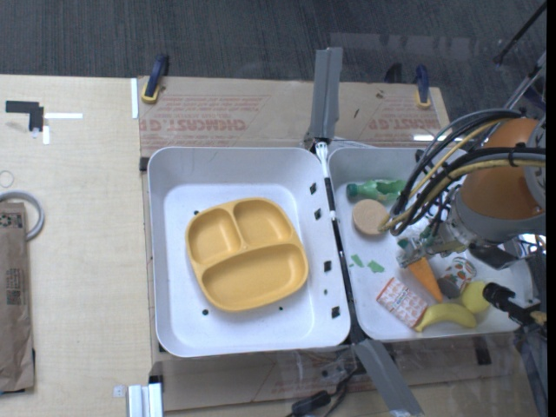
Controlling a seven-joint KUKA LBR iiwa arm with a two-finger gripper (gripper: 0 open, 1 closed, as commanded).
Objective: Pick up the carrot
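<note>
The carrot (425, 279) is a short orange wedge lying in the right bin (373, 324), between a red-and-white packet (400, 301) and a small round patterned item (459, 275). My gripper (420, 248) hangs low just above the carrot's upper end, under the grey arm with its orange band (499, 185) and a bundle of cables. The wrist hides the gripper's tip and part of the carrot's top, and I cannot tell whether they touch.
In the right bin lie a green toy (375, 188), a tan round disc (370, 218), a banana (447, 318) and a yellow fruit (474, 296). The left bin (165, 259) holds a yellow divided plate (247, 253). A ridge separates the bins.
</note>
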